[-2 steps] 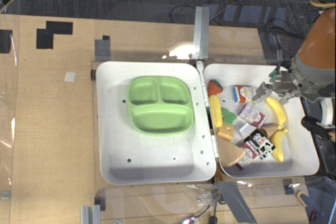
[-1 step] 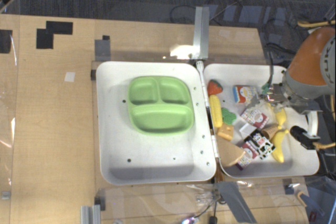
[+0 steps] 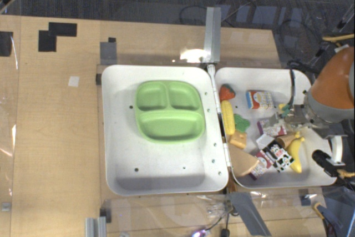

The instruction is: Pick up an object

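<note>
The right bin holds several toy foods: a red and orange piece, a yellow corn cob, a green piece, a small milk carton, an orange block, a banana, a black-and-white patterned box and a tan wedge. My gripper is low over the right half of this bin, just above a pale packet and beside the banana. The wrist hides what lies directly under it.
The left bin carries a green divided plate. A metal post stands behind the wall between the bins. The arm with its orange band comes in over the right bin's right edge.
</note>
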